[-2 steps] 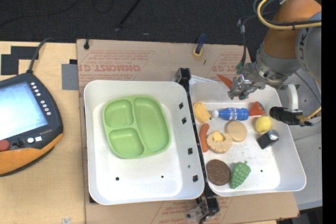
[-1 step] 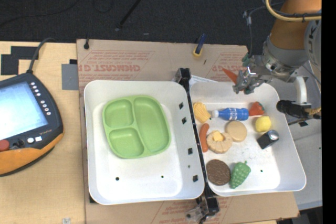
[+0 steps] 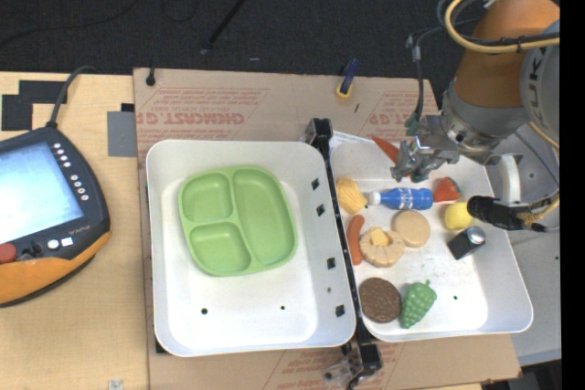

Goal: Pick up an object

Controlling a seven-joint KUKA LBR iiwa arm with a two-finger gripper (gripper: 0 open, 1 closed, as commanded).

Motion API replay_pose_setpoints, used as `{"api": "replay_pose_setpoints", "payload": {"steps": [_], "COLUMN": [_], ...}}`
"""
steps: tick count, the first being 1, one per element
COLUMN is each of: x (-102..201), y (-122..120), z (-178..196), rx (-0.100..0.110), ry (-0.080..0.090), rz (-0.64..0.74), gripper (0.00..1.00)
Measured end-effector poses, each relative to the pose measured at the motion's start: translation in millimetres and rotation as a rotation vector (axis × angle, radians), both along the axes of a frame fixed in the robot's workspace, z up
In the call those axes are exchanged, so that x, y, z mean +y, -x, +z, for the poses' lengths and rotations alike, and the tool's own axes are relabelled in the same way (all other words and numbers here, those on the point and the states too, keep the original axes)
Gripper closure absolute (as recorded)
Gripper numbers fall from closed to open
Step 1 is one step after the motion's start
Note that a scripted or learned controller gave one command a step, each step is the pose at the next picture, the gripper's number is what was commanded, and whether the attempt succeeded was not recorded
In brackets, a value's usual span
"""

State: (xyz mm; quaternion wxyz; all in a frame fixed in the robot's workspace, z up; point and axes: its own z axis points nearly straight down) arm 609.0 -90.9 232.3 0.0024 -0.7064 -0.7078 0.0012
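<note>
The wooden tabletop carries a brown cardboard sheet printed with red lettering that lies reversed from this angle; I can make out something like "GRAINGER" but would not swear to it. On the cardboard sit two shallow white bins side by side. The left white bin holds a light green plastic plate with three compartments, lying flat. The right white bin holds the small things. At the far left of the tabletop rests a grey and orange pendant with a lit screen.

My arm, grey with its orange band, comes in over the right bin's far side. My hand hangs low above the bin's upper part, just above the blue plastic bottle with a white cap, which lies on its side. I cannot tell how far my fingers stand apart, nor see anything between them.

Around the bottle: a yellow corn-like toy to its left, an orange-red sausage shape below that, a tan bun-like round touching a smaller tan disc, a red piece and a yellow lemon-like ball to the right, a small black block, a dark brown cookie-like disc and a green bunch of toy grapes beside it near the front edge.
</note>
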Motion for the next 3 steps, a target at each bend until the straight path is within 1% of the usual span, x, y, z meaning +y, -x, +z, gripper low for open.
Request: {"api": "replay_pose_setpoints", "payload": {"steps": [2,3], "x": [85,133], "y": [51,77], "z": [-21,-5], "rx": [0.002,0.001], "ry": [0.0,-0.001], "rz": [0.001,0.002], "gripper": [1.0,1.0]}}
